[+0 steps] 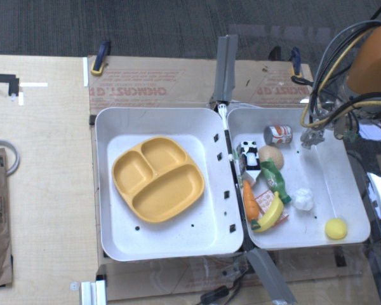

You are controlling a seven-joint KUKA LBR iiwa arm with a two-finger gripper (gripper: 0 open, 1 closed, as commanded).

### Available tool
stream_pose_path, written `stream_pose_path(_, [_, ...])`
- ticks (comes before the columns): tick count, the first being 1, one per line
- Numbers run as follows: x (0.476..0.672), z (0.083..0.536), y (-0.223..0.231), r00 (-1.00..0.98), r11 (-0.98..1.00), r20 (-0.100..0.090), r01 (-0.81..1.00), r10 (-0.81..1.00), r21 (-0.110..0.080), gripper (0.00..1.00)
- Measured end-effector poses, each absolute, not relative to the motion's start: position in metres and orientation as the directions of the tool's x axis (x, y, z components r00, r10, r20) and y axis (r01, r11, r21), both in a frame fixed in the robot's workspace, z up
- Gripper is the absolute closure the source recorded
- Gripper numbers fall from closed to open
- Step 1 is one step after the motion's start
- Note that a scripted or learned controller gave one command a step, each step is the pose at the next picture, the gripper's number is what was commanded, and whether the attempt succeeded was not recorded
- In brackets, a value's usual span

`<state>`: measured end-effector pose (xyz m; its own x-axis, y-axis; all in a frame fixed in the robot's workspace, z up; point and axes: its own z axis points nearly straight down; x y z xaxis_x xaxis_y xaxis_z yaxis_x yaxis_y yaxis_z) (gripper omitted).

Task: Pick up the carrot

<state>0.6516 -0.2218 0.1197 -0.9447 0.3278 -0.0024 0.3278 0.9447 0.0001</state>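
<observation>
Two white bins are sitting side by side on the counter: the left bin [108, 189] is holding one yellow divided plate [157, 178], and the right bin [333, 176] is holding one carrot [249, 199], one banana [270, 215], one can [279, 133] and one lemon [335, 229]. The carrot, short and orange, is lying against that bin's left wall, touching the banana. The gripper [312, 137] is hanging over the right bin's far side.

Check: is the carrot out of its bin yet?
No. The carrot lies in the right bin, against its left wall beside the banana; the gripper is apart from it.
</observation>
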Motion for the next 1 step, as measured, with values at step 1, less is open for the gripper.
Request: stream_pose_path(1, [0.6504,0.1169,-0.2221,-0.987,0.987,-0.003,0.159,0.159,0.000,1.00])
